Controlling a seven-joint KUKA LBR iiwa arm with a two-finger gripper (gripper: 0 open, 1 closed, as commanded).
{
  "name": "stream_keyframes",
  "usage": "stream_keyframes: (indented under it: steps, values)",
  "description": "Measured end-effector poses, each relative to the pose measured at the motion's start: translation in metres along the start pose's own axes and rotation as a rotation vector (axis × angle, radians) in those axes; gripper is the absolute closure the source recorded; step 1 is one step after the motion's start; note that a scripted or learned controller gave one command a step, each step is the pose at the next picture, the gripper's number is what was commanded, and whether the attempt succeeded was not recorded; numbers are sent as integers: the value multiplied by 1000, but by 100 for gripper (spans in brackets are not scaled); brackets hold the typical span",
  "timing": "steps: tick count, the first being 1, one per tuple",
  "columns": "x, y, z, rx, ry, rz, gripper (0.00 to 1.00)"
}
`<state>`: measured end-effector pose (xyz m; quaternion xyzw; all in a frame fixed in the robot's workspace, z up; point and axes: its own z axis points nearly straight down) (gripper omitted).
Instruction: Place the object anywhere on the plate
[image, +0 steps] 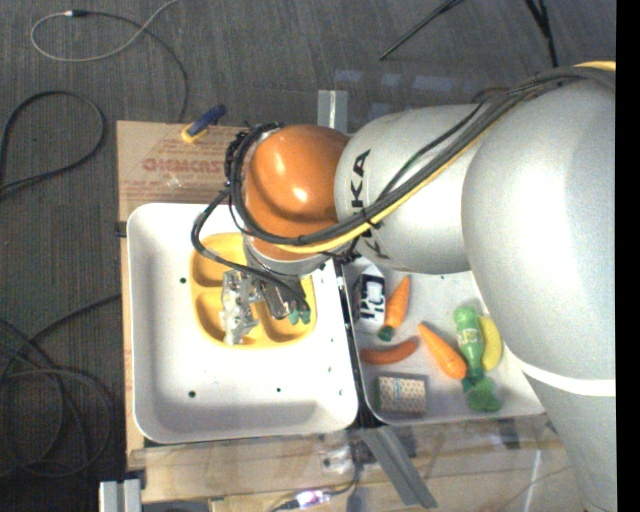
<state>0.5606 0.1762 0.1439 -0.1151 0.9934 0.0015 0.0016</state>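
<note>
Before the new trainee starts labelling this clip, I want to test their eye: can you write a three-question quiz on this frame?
1. True or false: the yellow plate lies in the left bin.
2. Over which bin is the gripper?
A. right bin
B. left bin, above the plate
C. neither, above the cardboard
3. Fill in: the green bottle lies in the ____ bin, beside the banana.

Key: 1 true; 2 B; 3 right.
</note>
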Motion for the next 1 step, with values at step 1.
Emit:
stream_keyframes:
  steps: [1]
  values:
    - [-48,-21,-58,3,-1,-58,100]
